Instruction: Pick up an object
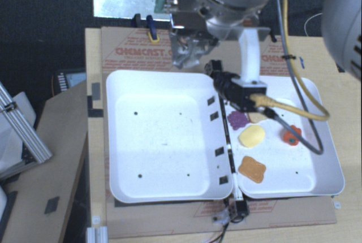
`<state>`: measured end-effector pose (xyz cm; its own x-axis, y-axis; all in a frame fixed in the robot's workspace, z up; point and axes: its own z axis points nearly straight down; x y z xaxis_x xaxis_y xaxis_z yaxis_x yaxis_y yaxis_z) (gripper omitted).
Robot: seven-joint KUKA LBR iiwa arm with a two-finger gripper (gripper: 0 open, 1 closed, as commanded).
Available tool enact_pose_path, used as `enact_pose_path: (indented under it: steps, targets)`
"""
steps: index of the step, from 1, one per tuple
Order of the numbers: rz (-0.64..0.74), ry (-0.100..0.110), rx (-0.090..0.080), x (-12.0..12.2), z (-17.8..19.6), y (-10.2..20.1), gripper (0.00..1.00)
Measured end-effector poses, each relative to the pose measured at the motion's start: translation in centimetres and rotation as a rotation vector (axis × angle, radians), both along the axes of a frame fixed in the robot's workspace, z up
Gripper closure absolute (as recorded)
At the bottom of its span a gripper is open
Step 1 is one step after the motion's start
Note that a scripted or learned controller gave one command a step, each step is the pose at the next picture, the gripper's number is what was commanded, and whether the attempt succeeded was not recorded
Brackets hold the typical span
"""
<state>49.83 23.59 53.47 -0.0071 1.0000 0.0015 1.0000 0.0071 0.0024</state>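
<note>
Gripper (189, 54) hangs at the far rim of the left bin (158, 129) (whether clenched or released cannot be told). The right bin (308, 179) holds a purple piece (237, 119), a yellow piece (251, 135), a red piece (292, 135) and a brown piece (251, 169).

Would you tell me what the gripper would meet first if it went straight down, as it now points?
Probably the brown board behind the view's left bin, or that bin's back rim: the gripper hangs near that edge. Depth is unclear from this slanted view.
</note>
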Motion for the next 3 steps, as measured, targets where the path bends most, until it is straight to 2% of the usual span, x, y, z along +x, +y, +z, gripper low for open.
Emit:
enact_pose_path:
  steps: [1, 2, 3]
  targets:
    - [-0.001, 0.002, 0.0, -1.2, 0.0, -0.2, 1.0]
    - [-0.006, 0.014, -0.007, -1.3, -24.0, -0.2, 1.0]
    - [-0.006, 0.004, -0.002, -1.3, -45.7, -0.2, 1.0]
